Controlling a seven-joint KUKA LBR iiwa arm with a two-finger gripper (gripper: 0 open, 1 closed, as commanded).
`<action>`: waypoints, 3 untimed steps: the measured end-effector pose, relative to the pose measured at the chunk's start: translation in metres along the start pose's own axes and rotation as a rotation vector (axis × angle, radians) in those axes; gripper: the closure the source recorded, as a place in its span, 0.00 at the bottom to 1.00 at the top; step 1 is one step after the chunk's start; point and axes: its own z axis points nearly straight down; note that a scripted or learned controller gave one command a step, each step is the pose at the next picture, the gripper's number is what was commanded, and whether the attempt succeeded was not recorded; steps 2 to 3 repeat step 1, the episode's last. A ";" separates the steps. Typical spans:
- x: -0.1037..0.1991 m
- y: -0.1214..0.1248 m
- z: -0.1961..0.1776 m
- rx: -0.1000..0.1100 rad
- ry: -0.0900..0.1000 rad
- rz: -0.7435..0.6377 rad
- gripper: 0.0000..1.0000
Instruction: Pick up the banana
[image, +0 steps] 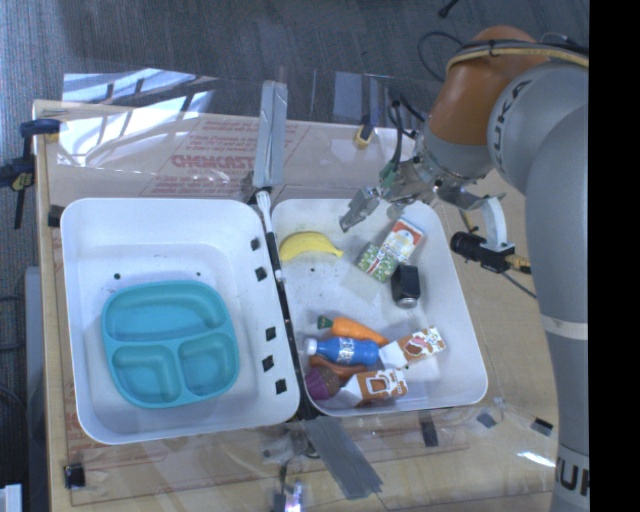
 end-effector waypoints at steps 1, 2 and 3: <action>0.024 0.012 0.122 0.002 0.002 -0.091 0.00; 0.024 0.012 0.122 0.002 0.002 -0.091 0.00; 0.024 0.012 0.122 0.002 0.002 -0.091 0.00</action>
